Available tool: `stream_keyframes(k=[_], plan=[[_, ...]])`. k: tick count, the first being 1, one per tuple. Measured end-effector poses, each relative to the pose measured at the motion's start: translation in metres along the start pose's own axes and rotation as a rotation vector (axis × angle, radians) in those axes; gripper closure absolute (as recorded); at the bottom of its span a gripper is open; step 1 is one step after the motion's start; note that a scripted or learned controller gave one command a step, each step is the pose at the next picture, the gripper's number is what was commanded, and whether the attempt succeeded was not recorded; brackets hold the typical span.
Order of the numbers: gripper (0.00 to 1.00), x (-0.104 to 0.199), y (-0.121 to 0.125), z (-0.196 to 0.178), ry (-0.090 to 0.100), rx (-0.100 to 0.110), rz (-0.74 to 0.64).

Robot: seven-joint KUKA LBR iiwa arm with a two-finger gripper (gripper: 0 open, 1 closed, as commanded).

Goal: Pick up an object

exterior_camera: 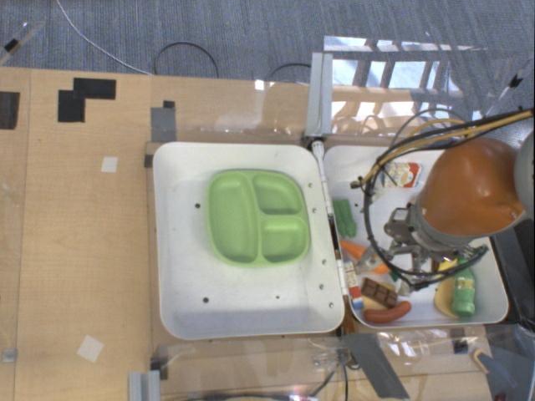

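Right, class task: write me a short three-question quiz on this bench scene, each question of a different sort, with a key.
1. True or false: the green divided plate lies in the left bin.
2. Multiple choice: the red sausage lies near which edge of the right bin? A) far edge B) near edge C) right edge
3. Fill in: the chocolate bar lies just ____ the sausage in the picture.

Key: 1 true; 2 B; 3 above.

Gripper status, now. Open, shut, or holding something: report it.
Gripper: cannot be told. It hangs low over the right shallow white bin, above the small toy food pieces, and the grey arm's orange band covers its tip.
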State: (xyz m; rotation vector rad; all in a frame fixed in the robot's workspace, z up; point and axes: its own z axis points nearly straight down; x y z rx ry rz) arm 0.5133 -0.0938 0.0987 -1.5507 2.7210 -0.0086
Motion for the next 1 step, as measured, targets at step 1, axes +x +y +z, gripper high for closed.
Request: stream_keyframes(k=[1], plan=[[0.00,0.0573,-0.0484,0.0075,-0.003,0.007,-0.134]])
